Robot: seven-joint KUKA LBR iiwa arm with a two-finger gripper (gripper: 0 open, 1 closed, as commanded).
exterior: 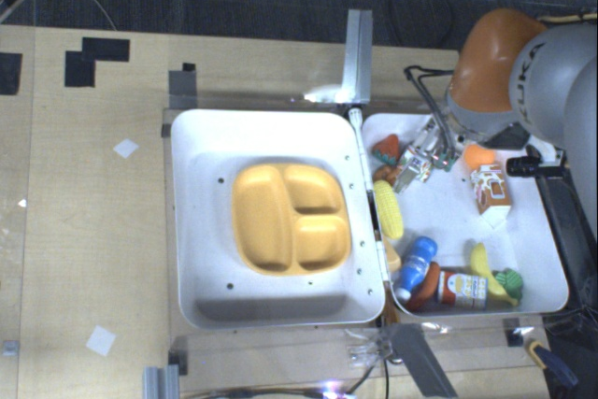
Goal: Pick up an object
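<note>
My gripper (409, 171) hangs over the upper left part of the right bin (533, 229), pointing down and to the left. Just beside its tip lie a red-orange toy (385, 147) and a small brown piece (384, 172). A yellow corn cob (389, 208) lies below them along the bin's left wall. No object shows in the gripper's grasp. Farther right sit an orange piece (479, 154) and a small brown-and-white carton (492, 192).
At the right bin's front lie a blue bottle (418, 259), a red sauce bottle (458, 288), a banana (479, 259) and a green toy (507, 280). The left bin (201, 201) holds a yellow divided tray (290, 218). A metal post (359, 56) stands behind the bins.
</note>
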